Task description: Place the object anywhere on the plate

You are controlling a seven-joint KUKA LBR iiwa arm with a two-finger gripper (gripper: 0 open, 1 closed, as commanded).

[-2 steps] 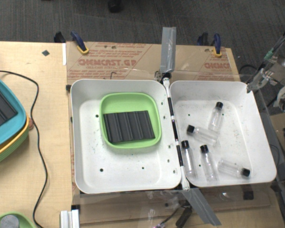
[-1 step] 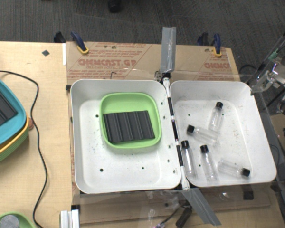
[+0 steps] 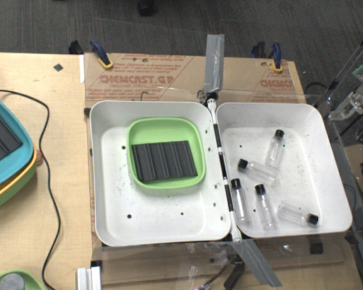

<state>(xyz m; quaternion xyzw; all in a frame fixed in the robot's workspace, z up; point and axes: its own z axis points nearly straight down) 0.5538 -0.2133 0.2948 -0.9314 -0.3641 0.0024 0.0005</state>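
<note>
A square green plate (image 3: 167, 125) sits in the left white bin (image 3: 112, 213), toward its upper middle. A dark ridged mat (image 3: 165, 161) lies flat on the plate. In the right white bin (image 3: 327, 138) lie several clear vials with black caps. One vial (image 3: 274, 147) is near the upper middle and another (image 3: 258, 170) lies just below it. A third (image 3: 238, 200) rests along the bin's left wall. Two more vials (image 3: 265, 206) (image 3: 297, 215) lie near the front edge. All the vials lie on their sides.
Cardboard (image 3: 169, 74) under the bins is held by blue and orange clamps (image 3: 100, 54) (image 3: 276, 58). A stack of teal and green dishes (image 3: 9, 156) stands at the far left of the wooden bench, with a black cable (image 3: 48, 174) running beside it.
</note>
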